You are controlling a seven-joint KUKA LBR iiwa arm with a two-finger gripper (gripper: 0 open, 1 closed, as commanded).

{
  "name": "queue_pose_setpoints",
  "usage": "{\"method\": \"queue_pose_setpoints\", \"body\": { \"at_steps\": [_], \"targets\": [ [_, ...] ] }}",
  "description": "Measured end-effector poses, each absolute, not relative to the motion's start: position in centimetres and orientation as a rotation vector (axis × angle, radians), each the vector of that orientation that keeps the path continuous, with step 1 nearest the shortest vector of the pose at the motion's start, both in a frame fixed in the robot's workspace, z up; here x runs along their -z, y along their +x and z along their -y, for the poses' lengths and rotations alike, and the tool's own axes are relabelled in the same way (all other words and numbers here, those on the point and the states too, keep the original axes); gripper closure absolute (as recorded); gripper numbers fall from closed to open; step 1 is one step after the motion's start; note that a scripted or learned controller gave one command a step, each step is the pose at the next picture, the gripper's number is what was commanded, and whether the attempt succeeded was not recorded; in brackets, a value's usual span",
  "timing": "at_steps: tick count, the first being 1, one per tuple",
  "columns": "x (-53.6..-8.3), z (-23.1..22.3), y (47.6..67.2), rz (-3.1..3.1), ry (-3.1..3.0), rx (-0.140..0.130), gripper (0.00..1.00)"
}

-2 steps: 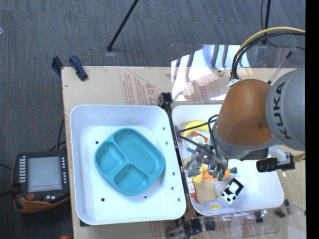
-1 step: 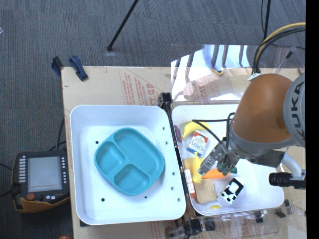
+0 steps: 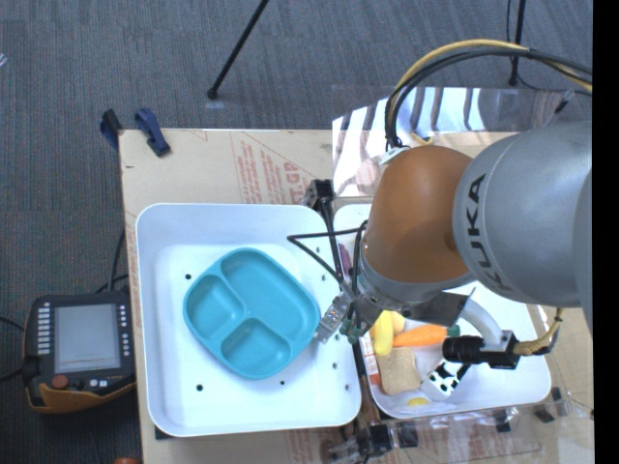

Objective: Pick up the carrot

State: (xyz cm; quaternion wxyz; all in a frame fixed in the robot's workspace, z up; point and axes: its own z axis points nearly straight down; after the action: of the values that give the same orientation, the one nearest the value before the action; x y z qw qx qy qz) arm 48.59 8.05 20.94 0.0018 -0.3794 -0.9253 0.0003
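Camera view: we start at the gripper [image 3: 340, 319], a small metallic part poking out under the arm's orange band [image 3: 416, 220], right at the divider between the two bins. We can't tell its state, as the wrist bulk hides most of it and what shows is too small to read. Nothing visible in its grasp, as far as we see.

Just right of it, in the right shallow white bin [image 3: 527, 380], lies the slim orange carrot [image 3: 423, 336], roughly horizontal, touching or just beside a yellow rounded item [image 3: 385, 333] (banana-like, can't be sure). Below those: a tan bread-like slab [image 3: 399, 373] and a black-and-white spotted small object [image 3: 443, 379]. A black bracket w/ cable [image 3: 484, 351] off the arm hangs over that bin too.

Left shallow white bin [image 3: 164, 259] holds a light-blue plastic tray w/ three compartments [image 3: 251, 312]; its right corner is near the gripper.

Progress, our read: carrot sits in the bin, not lifted, so the pick isn't done. Gripper is near the carrot but off to its left, by the bin edge, not over it. Left to do, we judge: get over the carrot, come down, grip it clear of the yellow item, lift.

Outward: grey KUKA arm body [image 3: 537, 220] covers the upper right; cardboard-topped bench [image 3: 251, 162] under the bins; a teach pendant w/ screen [image 3: 82, 341] on the floor at left.
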Motion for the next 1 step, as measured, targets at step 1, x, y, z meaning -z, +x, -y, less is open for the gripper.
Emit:
{"method": "queue_pose_setpoints", "body": {
  "at_steps": [1],
  "targets": [
    [-18.64, -3.54, 47.58, 3.098, -0.502, -0.001, 1.0]
  ]
}}
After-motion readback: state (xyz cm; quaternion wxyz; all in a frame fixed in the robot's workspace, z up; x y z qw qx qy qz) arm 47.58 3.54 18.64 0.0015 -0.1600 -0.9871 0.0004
